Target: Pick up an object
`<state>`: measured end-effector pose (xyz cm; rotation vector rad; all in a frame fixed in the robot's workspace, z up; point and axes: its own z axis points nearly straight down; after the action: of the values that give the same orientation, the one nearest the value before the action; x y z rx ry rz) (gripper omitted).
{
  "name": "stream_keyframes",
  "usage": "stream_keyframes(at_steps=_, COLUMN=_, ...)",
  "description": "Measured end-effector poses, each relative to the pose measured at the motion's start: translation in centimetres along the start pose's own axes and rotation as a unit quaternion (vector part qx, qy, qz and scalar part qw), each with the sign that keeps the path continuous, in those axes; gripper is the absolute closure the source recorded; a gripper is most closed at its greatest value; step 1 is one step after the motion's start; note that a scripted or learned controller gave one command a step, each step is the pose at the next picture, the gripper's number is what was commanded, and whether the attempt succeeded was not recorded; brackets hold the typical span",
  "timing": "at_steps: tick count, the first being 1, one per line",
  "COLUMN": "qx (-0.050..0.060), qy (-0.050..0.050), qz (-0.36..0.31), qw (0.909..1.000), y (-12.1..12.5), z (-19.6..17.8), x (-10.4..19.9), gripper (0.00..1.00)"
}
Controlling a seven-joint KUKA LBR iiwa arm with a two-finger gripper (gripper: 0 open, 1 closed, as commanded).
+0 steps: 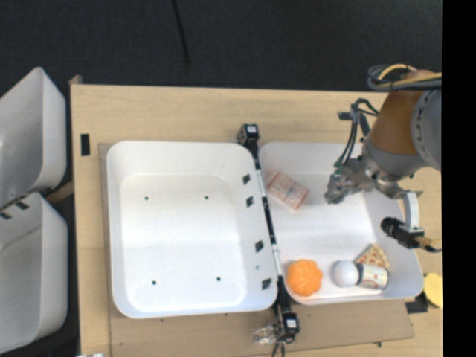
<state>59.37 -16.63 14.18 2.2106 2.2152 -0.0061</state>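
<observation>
Orange ball (304, 277) sits in the near corner of the right bin (320, 240), white ball (344, 273) and patterned cup (372, 268) just beside it, pink packet (287, 189) farther back. Gripper (336, 190) hovers near the packet holding nothing; can't tell its opening. Looks like approach step: next needs descent onto one target.

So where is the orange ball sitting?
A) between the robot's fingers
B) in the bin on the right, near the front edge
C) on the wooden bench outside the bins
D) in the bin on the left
B: the orange ball lies in the right bin by its near edge, next to a white ball, well away from the gripper.
</observation>
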Motion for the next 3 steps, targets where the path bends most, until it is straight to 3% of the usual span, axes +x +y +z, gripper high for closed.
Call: stream_keyframes(at_steps=3, qx=0.002, qy=-0.001, qz=-0.003, qw=1.0, y=0.2, z=-2.2, x=-0.4, gripper=1.0)
